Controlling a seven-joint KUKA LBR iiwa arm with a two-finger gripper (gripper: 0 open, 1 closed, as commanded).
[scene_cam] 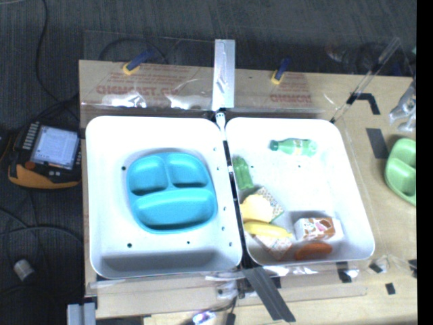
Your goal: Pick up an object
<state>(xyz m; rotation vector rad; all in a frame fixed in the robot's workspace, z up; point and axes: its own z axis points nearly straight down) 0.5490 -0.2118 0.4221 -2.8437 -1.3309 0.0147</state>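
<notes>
Bottle (292, 146) lies alone, far end of right bin (352, 181), well apart from clutter near: cucumber (242, 173), banana (267, 231), carton (315, 228). Best target; come straight down, close across its short width. Jaw state: cannot tell. Tray (172, 191) sits in left bin (101, 181).

A blue sectioned tray (172, 198) took up the middle of the left bin (108, 249), leaving only a bare margin around it. In the right bin (352, 202), items crowded the near-left corner, with a green bottle (293, 146) lying alone at the far side and bare floor along the right.
</notes>
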